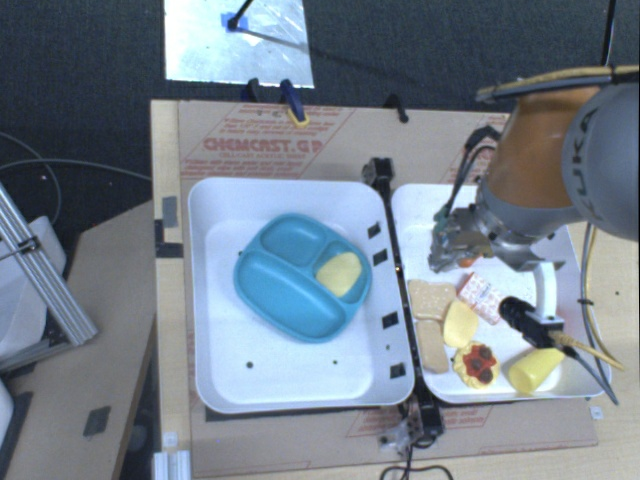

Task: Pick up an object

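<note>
Camera view: grey KUKA arm with orange band hangs low over right shallow white bin [420, 200]. Two-finger gripper [452, 248] sits at that bin's upper left; something small and reddish by its tips, can't tell what's going on there. Nearest grab candidates lie toward bin's near side: tan cracker-like slab [432, 298], red-and-white patterned packet [479, 296], yellow plastic cup [534, 369] in near right corner. All look light toy stuff. Guess: packet soft, crinkly, pinch across short sides. Cup stiff, rolls easily.

- One fixed camera looked down at a slant from above the worktop [250, 133].
- It sat far enough back to take in both white bins: left bin [215, 218], right bin [415, 203].
- The arm [555, 148] entered from the right.
</note>
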Available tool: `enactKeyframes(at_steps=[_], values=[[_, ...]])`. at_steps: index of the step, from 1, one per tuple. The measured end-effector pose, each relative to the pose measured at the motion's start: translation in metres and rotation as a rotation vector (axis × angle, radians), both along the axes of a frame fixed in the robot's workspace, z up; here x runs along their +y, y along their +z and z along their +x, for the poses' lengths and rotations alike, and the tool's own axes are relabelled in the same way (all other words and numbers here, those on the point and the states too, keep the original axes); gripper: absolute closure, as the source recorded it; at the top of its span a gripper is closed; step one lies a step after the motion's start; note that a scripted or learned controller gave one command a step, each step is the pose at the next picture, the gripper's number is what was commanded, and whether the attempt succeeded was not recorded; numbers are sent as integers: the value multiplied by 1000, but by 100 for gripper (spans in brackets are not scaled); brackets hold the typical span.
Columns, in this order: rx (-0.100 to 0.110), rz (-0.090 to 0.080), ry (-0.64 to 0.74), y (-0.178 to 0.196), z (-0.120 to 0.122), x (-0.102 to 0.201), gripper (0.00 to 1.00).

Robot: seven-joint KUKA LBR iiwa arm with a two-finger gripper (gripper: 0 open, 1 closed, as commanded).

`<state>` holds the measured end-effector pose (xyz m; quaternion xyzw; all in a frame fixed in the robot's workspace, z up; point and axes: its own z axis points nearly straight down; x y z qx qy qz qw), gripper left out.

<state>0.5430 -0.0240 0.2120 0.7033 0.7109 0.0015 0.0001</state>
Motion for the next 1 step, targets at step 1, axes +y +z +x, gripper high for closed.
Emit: enactKeyframes(at_steps=[1], values=[[3,-2,-12,-29,-29,-46,100]])
